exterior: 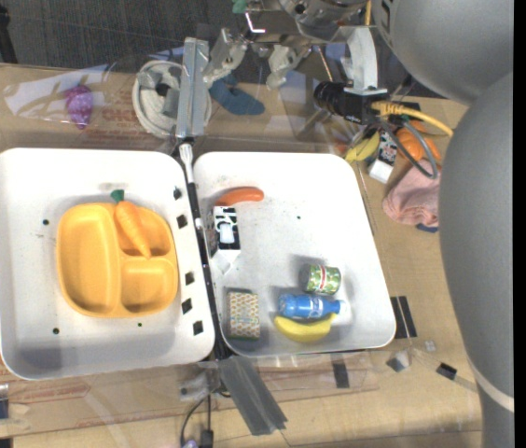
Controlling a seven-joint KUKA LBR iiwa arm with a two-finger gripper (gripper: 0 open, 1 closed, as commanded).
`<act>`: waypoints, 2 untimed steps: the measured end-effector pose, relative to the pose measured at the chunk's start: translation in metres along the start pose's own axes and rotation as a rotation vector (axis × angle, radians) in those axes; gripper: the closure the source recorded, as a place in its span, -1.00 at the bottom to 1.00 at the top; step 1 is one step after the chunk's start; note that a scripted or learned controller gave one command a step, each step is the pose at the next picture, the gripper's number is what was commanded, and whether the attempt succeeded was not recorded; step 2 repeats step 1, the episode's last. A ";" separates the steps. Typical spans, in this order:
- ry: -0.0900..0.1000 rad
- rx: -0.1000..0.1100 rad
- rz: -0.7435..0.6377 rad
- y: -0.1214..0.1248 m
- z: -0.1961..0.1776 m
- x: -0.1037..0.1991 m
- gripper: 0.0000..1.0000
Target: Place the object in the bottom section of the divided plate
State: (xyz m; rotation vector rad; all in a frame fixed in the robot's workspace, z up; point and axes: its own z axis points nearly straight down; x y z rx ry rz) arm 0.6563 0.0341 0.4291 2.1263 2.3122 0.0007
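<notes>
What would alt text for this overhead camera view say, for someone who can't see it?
Two white bins sit side by side: the left bin holds a yellow divided plate with a carrot in its upper right section. The right bin holds a sausage, green can, blue bottle, banana and sponge.
</notes>
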 end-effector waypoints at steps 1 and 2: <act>0.000 0.000 0.000 0.000 0.000 0.000 -1.00; 0.000 0.000 0.000 0.000 0.000 0.000 -1.00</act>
